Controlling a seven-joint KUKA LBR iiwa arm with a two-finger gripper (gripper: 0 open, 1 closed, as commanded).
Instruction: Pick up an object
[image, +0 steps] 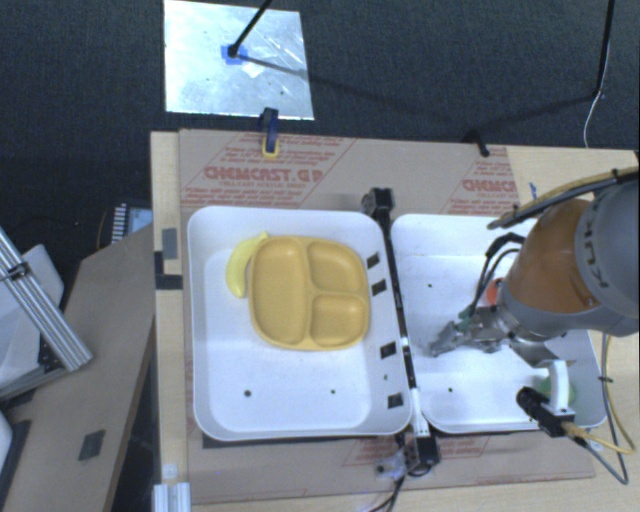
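- A grey arm (560, 270) reaches in from the right, its jaws low over the bare white floor of the right bin (440, 250), near the divider. Whether they are spread or pressed together cannot be told, and nothing shows between them.
- The plain candidates lie across the divider. A yellow divided plate (305, 292) sits flat in the left bin (230, 400), and a yellow curved piece (238, 268) peeks from under its left edge.
- Both bins rest side by side on the counter (165, 190).
- To pick well, the arm likely needs to lift clear of the divider, cross over and come down on a raised rim or ridge of the plate, since its flat, wide body offers little else to pinch.
- The risk is the plate sliding or tilting out of a shallow grip.
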